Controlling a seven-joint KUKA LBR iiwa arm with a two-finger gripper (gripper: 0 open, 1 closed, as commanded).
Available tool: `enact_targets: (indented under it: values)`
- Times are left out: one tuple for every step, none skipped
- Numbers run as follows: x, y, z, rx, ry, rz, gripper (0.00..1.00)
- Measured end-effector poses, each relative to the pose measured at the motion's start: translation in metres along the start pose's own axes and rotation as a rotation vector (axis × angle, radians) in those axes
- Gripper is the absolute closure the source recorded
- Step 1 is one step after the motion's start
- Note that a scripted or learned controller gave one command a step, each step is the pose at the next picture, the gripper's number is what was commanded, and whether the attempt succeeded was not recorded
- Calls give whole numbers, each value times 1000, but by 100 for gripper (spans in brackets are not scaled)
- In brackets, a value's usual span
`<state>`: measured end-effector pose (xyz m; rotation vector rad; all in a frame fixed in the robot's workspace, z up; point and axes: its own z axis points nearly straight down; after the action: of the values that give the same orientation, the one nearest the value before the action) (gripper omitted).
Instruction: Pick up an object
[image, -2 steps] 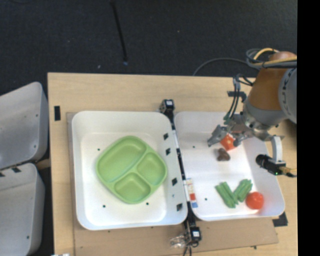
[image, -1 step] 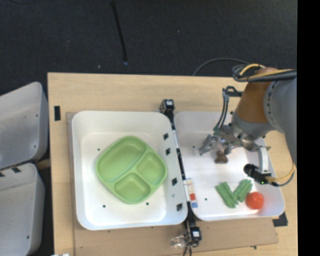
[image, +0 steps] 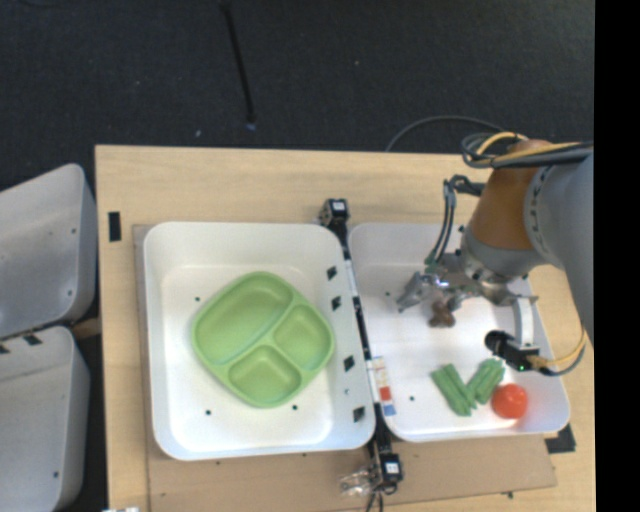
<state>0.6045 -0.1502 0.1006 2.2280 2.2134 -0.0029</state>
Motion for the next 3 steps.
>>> enact_targets:
  values:
    - [-1,1,-12,-3,0,4,100]
    - [1,1,-75,-6,1,-6,100]
    - [-2,5,-119,-7,0,-9,100]
